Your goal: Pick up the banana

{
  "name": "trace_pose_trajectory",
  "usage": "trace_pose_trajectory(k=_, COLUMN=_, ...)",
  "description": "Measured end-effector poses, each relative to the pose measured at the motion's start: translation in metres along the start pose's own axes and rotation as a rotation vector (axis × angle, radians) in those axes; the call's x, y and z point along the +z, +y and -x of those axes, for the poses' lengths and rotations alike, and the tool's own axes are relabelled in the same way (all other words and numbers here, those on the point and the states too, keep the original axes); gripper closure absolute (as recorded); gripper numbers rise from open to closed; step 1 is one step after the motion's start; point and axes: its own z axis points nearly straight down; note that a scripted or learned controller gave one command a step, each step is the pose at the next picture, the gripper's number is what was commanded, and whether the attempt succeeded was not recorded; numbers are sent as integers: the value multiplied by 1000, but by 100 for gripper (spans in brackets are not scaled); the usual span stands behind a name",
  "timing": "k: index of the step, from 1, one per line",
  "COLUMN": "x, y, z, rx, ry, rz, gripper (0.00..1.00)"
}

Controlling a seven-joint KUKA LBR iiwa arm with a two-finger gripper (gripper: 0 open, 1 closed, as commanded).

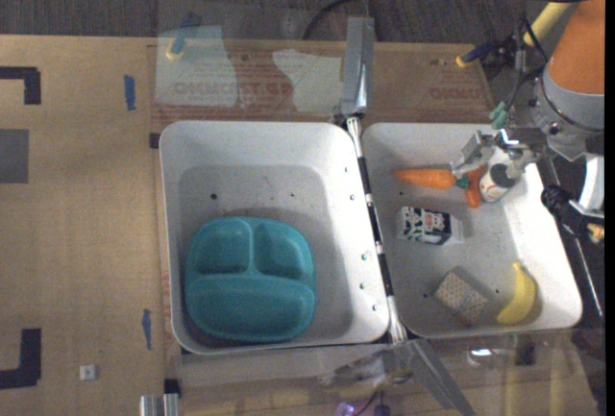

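Banana (519, 297) lies in the right bin (432, 140), close to that bin's near right corner, curved and yellow, with its upper tip pointing toward the bin's far side. Just left of the banana sits a small tan checked block (460, 294), close beside it but not clearly touching. Farther left of the banana and toward the bin's middle lies a small black-and-white carton (426, 224). Beyond the carton, well away from the banana, an orange carrot (428, 179) lies crosswise. The gripper (485, 166) hangs over the bin's far right part, well apart from the banana, right at the carrot's thicker end; whether it is clenched, released or grasping anything cannot be told, since metal parts and a round white piece crowd together there. The arm (581, 49), grey with its orange band, rises behind the gripper, far from the banana. Across from the banana, the left bin (192, 140) holds a teal divided plate (250, 280).
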Motion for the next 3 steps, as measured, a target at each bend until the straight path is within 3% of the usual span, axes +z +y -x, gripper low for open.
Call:
trace_pose_trajectory(k=1, x=119, y=-75, z=31, rx=-78, ry=1, rz=-1, gripper=0)
trace_pose_trajectory(k=2, x=173, y=-87, z=75, rx=-140, ry=-2, rz=8, gripper=0)
trace_pose_trajectory(k=3, x=173, y=-86, z=98, rx=-444, ry=9, rz=7, gripper=0)
